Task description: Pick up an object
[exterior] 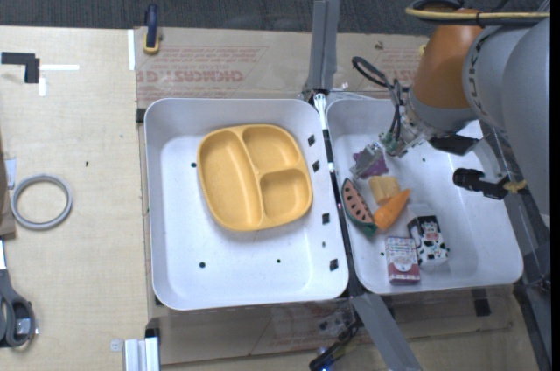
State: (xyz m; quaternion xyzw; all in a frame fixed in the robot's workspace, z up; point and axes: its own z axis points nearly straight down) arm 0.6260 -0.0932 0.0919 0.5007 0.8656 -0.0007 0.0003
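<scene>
The cardboard sheet [219, 67] behind the bins carries red print, mirrored or upside down and not legible. The small red carton [402, 260] and the black-and-white cow-pattern carton [430, 241] bear labels too small to read.

The right bin [490, 264] holds the items. The carrot [390, 209] lies on a diagonal axis, its tip pointing up and to the right. It touches the yellow block [382, 188]. The watermelon slice [357, 205] lies just beside the bin's left wall, its long axis near vertical. A grey-purple item [369, 159] lies above these.

The gripper [395, 140] hangs over the bin's upper part, just beside the grey-purple item. The state of the fingers cannot be determined.

The left bin [171, 255] holds a yellow divided plate [255, 177].
</scene>
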